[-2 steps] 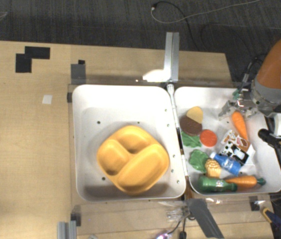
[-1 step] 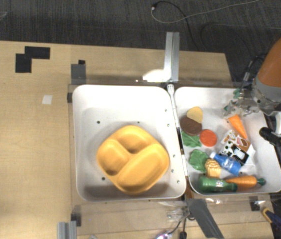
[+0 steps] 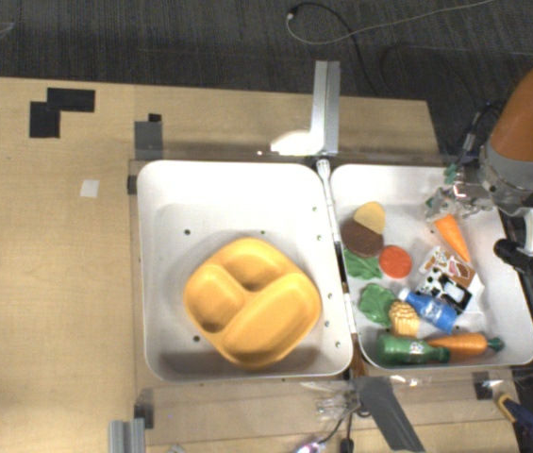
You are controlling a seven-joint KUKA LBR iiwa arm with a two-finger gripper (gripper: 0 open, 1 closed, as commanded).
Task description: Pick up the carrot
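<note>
Nearest the lens, along the near wall of the right bin [image 3: 521, 347], lay a green bottle [image 3: 408, 349] with a second orange, carrot-like piece [image 3: 459, 343] end to end beside it. Farther back in the same bin the carrot [image 3: 453, 237] sat close to the right wall, long axis slanting from its upper-left end toward the lower right. Tool [image 3: 457, 199] hung just above that upper end, at or very near contact; whether its fingers were spread or closed could not be told at this size, and nothing showed clamped between them. A black-and-white patterned box [image 3: 449, 279] lay just beside the carrot's lower end, a red round piece [image 3: 396, 261] to its left with bare white floor between. Open room looked better on the left flank than toward the bin wall. Left bin [image 3: 162, 196] held a yellow divided dish [image 3: 252, 300], well apart. Judgement: a descent squared across the carrot's slant seemed wanted.
</note>
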